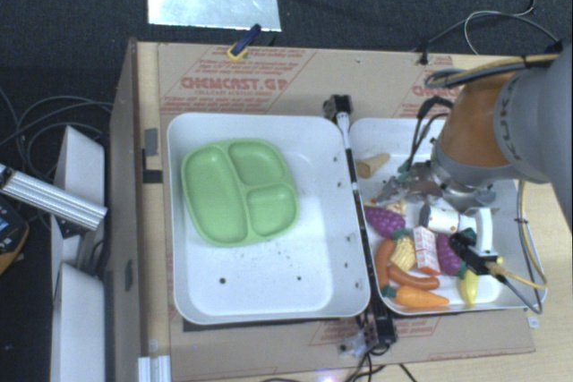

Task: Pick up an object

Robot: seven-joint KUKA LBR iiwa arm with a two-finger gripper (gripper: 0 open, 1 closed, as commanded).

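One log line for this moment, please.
arm: over right bin | gripper: low, beside purple grapes | grasp: none visible | left bin: green divided plate

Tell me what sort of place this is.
Most likely a robotics lab bench set up for grasping trials: a grey-and-orange robot arm over a white bin of toy food, a second white bin holding a green divided plate, and loose cables beside the bench.
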